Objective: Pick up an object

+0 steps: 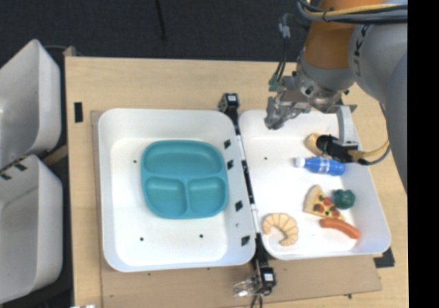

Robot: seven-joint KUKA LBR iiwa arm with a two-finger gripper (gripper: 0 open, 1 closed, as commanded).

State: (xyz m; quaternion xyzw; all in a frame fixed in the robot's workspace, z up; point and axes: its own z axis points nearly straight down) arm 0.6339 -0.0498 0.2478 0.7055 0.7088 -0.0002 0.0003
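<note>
The right bin (274,162) holds several small objects: a blue bottle (321,165), a pizza slice (316,201), a dark green piece (343,197), an orange-red carrot-like piece (339,227) and a tan croissant (282,227). A yellowish object (316,141) lies near the bin's right side beside a black cable end. My gripper (275,119) hangs over the far left corner of the right bin, well apart from all of these, with nothing visible between its fingers.
The left bin (116,231) carries a teal divided plate (184,178). A hinge strip with black clips (241,176) runs between the bins. White containers (24,128) stand off the bench's left side.
</note>
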